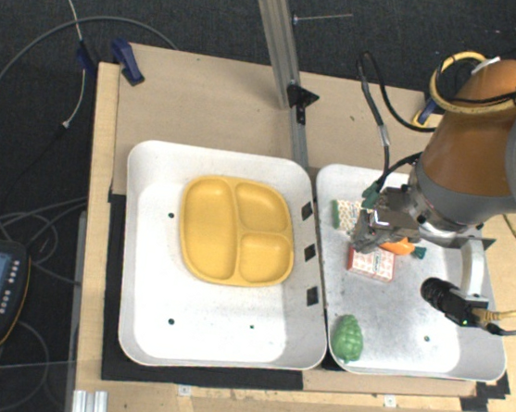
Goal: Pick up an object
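The bench [212, 120] is pale wood and bears two shallow white bins, speckled and round-cornered. The left bin [148, 262] holds a yellow tray [236, 230], smooth moulded plastic with three compartments. The arm [481, 135] reaches over the right bin [426, 356], its gripper [369, 235] low above a small box [371, 264]; how far it is open cannot be told. The box lies flat near that bin's middle, red and white printed card, probably light and stiff, best taken across its short sides. A green lumpy ball [348, 337] sits near the front edge; it looks soft and may roll. An orange piece [400, 248] and a green packet [344, 213] lie beside the gripper.
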